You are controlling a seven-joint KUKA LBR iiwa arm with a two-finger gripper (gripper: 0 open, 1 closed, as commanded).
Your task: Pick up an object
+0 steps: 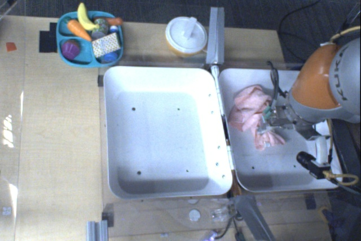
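A: Nearest first. What's in the bins?

B: The left bin (161, 132) holds nothing I can see but its white floor. The right bin (265, 178) has a pink cloth (251, 107), crumpled, lying in the middle and toward the left wall.

A: And the gripper?

B: The gripper (269, 121) sits low over the cloth's right edge, with pink folds right at its tip. I cannot tell how it stands, or whether any cloth is caught in it.

A: Any writing?

B: Dark letters on the arm (321, 84), on the grey beside the orange band. They're cut off at the edge, so I won't spell them out.

A: Farther back?

B: A white lidded tub (186, 35) behind the bins. Off to the left, a blue tray (63, 56) with compartments: a banana (84, 17), a carrot (78, 30), something purple, and other small pieces I can't name.
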